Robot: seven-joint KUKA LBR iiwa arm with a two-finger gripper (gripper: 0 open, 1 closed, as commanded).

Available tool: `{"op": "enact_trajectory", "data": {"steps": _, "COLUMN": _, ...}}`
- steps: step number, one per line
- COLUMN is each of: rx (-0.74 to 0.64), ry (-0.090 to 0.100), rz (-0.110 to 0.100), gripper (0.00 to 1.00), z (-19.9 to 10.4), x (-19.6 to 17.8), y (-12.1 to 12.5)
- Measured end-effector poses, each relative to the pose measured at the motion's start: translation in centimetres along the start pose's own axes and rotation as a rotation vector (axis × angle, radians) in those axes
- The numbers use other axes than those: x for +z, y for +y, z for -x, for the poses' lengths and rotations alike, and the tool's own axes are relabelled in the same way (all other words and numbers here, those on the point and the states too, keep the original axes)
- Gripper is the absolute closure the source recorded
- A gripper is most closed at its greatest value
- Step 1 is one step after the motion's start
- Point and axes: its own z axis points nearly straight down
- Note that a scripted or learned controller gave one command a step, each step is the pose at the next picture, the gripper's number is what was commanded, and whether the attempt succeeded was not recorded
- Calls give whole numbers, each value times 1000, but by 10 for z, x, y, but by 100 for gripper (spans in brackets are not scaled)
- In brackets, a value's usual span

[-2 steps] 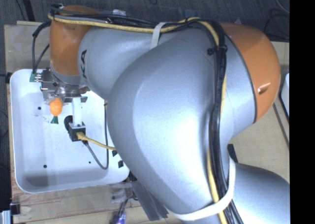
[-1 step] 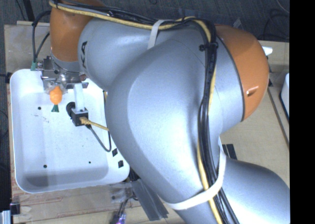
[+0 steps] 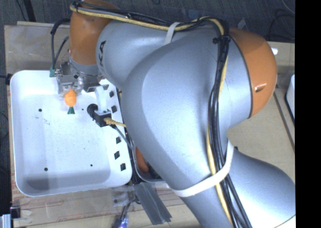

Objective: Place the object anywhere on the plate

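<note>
End effector (image 3: 70,87): we see it at 10 o'clock over the left bin (image 3: 30,142); we cannot tell its state.
Object: a small orange carrot-like toy (image 3: 70,99) with green tip, just under the end effector.
Arm (image 3: 180,101): it covers the right bin.
Worktop (image 3: 25,41): pale wood.
</note>
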Motion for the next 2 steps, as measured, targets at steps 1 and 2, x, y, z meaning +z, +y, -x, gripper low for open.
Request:
{"op": "enact_trajectory", "data": {"steps": 1, "rx": 86, "ry": 0, "rz": -7, "gripper": 100, "z": 63, "x": 20, "y": -8}}
{"op": "enact_trajectory", "data": {"steps": 2, "rx": 52, "ry": 1, "rz": 4, "gripper": 100, "z": 24, "x": -51, "y": -41}}
